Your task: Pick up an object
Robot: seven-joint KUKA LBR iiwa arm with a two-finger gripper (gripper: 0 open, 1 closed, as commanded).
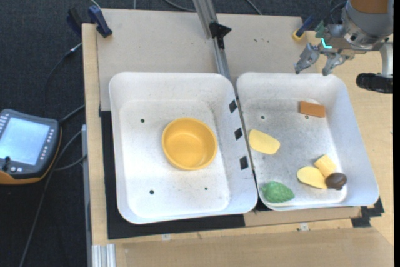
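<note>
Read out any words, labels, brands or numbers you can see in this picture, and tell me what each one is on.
No text can be read here.
The handheld pendant at the left has a lit screen, too blurred to read.
The bins and the things in them carry no lettering that shows.

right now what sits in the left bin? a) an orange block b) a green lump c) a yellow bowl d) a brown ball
c: the yellow bowl sits alone in the left bin, while the green, orange and brown pieces lie in the right bin.
</note>
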